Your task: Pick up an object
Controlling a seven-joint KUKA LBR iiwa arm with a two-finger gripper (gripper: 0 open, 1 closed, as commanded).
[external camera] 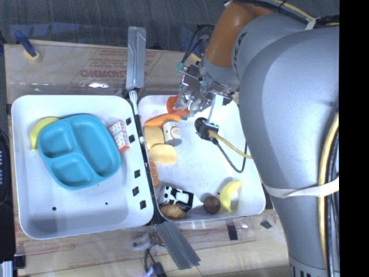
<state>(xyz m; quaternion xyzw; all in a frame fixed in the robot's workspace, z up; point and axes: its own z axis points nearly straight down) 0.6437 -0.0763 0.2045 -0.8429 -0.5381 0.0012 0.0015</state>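
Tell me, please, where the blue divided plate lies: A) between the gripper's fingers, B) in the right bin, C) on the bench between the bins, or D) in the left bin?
D: the blue divided plate rests flat in the left bin, far from the gripper over the right bin.

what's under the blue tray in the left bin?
A yellow banana-like item pokes out from under the blue tray at its upper-left edge. The rest of it, and anything else beneath, is covered.
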